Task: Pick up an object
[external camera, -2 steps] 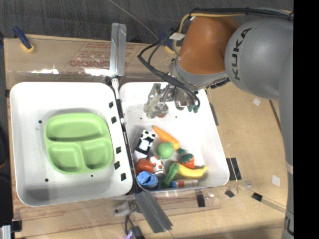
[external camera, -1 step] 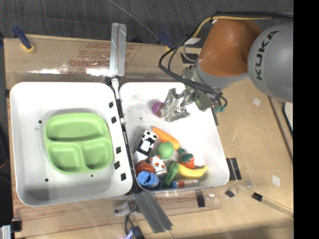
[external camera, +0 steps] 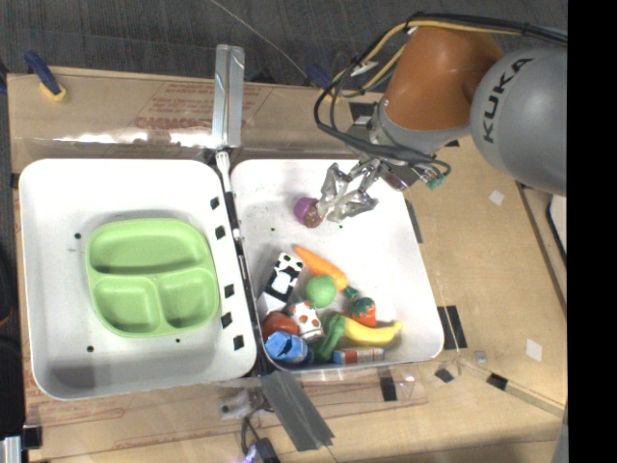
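The claw is seen lowered into the right bin, just beside a small purple toy.

Its metal fingers appear spread apart, with nothing gripped between them; the purple toy lies on the bin floor at the claw's left tip. A heap of toys is piled at the bin's near end: a carrot, a banana, a green ball and a black-and-white figure. A green divided tray is set in the left bin on the tabletop.
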{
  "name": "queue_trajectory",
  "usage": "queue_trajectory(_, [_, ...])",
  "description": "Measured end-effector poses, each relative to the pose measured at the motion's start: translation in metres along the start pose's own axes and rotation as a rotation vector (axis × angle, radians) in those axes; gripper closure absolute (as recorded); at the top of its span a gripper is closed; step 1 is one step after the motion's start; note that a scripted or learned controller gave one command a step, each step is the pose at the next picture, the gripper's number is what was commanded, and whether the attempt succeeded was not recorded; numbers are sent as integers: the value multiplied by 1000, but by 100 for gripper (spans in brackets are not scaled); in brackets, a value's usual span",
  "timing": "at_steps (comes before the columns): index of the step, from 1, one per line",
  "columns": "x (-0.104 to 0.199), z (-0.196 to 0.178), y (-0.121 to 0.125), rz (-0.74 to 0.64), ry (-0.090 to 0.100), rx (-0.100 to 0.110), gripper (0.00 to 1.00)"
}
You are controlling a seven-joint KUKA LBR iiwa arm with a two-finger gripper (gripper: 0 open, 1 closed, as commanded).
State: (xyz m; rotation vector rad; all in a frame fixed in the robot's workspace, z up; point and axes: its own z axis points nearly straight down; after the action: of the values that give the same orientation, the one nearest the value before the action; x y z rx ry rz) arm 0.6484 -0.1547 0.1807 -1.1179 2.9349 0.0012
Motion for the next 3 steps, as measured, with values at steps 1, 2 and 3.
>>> queue_trajectory(1, [22, -42, -39, 8, -2, 6, 100])
queue_trajectory(2, [19, 25, -31, -376, 1, -5, 100])
queue_trajectory(3, [19, 23, -32, -375, 0, -2, 0])
